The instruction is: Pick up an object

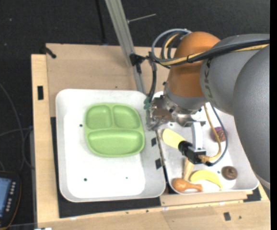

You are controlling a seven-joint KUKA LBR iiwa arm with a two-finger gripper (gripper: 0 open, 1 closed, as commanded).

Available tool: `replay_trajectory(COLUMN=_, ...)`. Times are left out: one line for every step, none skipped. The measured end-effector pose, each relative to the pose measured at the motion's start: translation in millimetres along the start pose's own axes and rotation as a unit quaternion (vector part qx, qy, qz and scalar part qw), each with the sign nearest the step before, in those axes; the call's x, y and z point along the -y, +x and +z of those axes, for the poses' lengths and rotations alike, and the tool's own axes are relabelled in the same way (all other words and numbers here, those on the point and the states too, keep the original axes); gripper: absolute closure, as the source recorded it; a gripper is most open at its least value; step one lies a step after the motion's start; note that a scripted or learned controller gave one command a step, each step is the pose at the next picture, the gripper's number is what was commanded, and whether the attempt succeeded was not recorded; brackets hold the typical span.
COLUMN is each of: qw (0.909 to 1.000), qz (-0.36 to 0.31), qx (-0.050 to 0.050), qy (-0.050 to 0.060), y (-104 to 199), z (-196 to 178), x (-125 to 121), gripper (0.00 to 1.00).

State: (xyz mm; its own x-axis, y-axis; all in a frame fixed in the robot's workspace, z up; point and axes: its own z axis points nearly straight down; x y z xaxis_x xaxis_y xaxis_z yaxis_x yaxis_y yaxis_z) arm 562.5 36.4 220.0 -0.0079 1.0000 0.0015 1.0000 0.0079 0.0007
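Note:
My gripper [155, 116] hangs low over the left edge of the right bin [246, 178], close to the wall between the two bins. Just below it lies a yellow object with a black end [175, 139], near the gripper; whether they touch I cannot tell. Further down the bin are a yellow banana-shaped piece [207, 178], an orange piece [186, 185] and a small brown ring [230, 172]. A purple item [218, 131] lies partly under the arm. The arm's orange band and grey body hide the bin's upper part.
The left bin [71, 176] holds a green divided plate [114, 130] in its upper half. A slanted metal post [121, 28] rises behind the bins. A curved yellowish cord [220, 150] lies in the right bin.

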Motion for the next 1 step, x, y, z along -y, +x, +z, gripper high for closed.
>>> replay_trajectory(qw=1.0, qz=0.0, qx=0.0, qy=-0.001, y=44.2, z=-8.5, x=5.1, gripper=1.0)
